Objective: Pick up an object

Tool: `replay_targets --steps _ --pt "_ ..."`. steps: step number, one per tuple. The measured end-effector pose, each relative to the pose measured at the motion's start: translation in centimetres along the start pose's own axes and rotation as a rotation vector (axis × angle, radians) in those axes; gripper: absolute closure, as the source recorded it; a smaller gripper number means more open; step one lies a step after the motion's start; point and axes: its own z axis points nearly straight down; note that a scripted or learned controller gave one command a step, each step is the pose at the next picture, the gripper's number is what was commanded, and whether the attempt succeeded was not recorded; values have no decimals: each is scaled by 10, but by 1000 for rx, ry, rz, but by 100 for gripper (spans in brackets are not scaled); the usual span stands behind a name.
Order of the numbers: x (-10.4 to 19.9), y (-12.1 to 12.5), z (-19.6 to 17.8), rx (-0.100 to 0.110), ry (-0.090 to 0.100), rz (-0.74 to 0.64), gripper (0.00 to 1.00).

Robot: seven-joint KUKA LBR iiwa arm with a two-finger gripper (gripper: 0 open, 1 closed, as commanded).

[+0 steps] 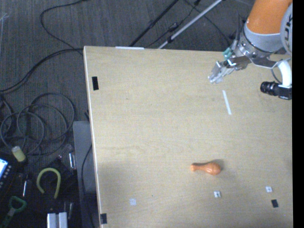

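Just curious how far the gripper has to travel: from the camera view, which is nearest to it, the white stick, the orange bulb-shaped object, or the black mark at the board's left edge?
1. white stick, just below the gripper.
2. orange bulb-shaped object, lower on the board.
3. black mark, far left edge.

Surface (pixel 156 127): pale tan, wood-toned. Pear-shaped object (pixel 207 167): orange. Thin strip (pixel 227 102): white. Arm band (pixel 270 6): orange; wrist grey. Gripper (pixel 217 75): silvery, teal spot above. Floor (pixel 42 32): dark grey; cables black.

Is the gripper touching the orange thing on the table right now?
Apart. The camera view shows the gripper near the top right, with bare table between it and the orange thing lower down.
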Motion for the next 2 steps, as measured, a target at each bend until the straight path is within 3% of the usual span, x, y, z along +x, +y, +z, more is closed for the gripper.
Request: replay_targets --steps 1,2 --pt "6 16 87 3 1 43 100" --pt "-85 -23 100 0 0 -203 100"
